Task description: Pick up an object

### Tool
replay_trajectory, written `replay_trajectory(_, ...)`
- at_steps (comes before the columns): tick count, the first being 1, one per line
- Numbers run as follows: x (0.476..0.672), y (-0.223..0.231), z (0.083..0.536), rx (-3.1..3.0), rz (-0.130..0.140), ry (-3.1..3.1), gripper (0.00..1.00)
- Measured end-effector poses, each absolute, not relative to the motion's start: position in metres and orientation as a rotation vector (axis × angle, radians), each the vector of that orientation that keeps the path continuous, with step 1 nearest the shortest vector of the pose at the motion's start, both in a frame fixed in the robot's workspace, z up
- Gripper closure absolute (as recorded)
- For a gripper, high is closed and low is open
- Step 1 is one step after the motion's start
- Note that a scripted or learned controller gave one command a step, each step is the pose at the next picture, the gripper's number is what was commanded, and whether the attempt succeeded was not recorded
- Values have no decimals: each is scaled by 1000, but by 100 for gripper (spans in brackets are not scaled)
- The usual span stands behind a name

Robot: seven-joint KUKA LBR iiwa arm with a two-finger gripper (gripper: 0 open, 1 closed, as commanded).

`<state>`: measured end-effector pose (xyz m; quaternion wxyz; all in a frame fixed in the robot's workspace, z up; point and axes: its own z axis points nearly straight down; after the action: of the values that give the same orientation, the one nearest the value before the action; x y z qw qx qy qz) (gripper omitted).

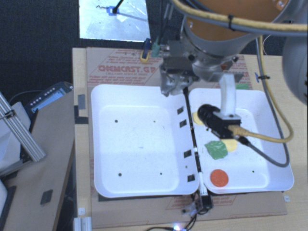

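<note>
Fingers' state cannot be told; gripper [177, 88] hangs above-left of soft-looking, probably light green lump [216, 149]; pinch its sides.

The pincer [174, 87] is blurred, so how its fingers stand cannot be told. Right of it, the black camera unit [215, 121] covers most of a yellow object [198, 117], leaving only slivers visible. Above the pincer, the arm [231, 13] is cut off by the top edge
</note>
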<state>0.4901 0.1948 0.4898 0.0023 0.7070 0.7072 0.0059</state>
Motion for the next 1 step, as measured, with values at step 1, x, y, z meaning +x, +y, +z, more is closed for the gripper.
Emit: replay_trajectory(1, 486, 191, 518, 2216, 8, 2225, 100)
